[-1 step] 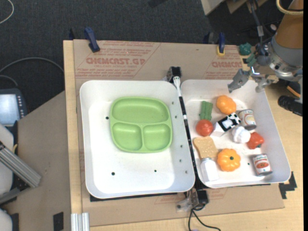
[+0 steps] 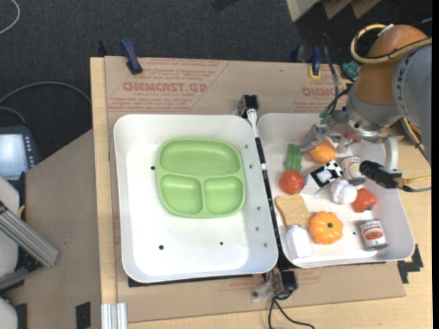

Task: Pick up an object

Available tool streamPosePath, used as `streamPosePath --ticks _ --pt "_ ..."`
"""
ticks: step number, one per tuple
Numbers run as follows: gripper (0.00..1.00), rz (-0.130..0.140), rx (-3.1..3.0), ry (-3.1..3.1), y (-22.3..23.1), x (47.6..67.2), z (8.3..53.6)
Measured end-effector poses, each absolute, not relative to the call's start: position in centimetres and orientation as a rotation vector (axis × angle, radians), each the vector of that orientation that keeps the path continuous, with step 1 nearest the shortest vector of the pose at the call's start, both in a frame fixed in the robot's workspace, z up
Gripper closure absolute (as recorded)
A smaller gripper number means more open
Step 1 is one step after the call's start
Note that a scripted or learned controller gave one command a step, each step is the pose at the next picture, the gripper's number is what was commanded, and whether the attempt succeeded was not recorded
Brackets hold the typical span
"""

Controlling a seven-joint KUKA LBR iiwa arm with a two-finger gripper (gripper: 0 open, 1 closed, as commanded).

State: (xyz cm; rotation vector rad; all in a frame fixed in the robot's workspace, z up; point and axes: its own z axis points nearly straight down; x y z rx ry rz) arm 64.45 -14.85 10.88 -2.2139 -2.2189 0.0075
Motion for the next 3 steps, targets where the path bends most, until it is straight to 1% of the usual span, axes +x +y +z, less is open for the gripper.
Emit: streamPosePath --ticks 1,2,3 --pt "0.00 -0.006 -2.219 -2.224 -12.4 64.9 8.7" --pt "1.00 -0.003 -2.221 -2.224 -12.5 64.8 9.7" --pt "1.00 -0.005 -2.222 -2.225 -12.5 64.9 10.7"
